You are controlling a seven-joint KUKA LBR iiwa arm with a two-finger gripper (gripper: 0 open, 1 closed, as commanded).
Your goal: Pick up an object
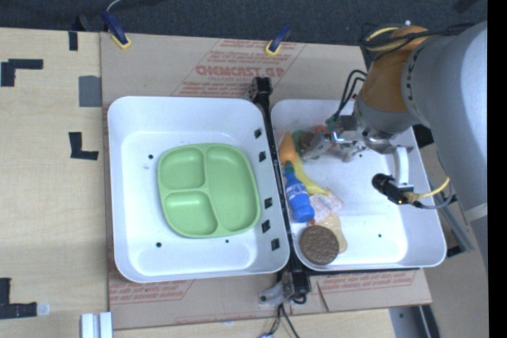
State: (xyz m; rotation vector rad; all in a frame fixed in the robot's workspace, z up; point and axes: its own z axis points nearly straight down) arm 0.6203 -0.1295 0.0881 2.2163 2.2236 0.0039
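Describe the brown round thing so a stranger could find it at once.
Start at the right-hand white bin, the one the arm reaches into. Follow the row of small items along its left wall down to the near corner. There lies the brown disc, flat, dark and round, just below the blue bottle and unlike its colourful neighbours.

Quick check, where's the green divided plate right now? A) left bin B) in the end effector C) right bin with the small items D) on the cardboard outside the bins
A: the green divided plate lies flat in the left bin, while the end effector is over the right bin near the cluttered items.
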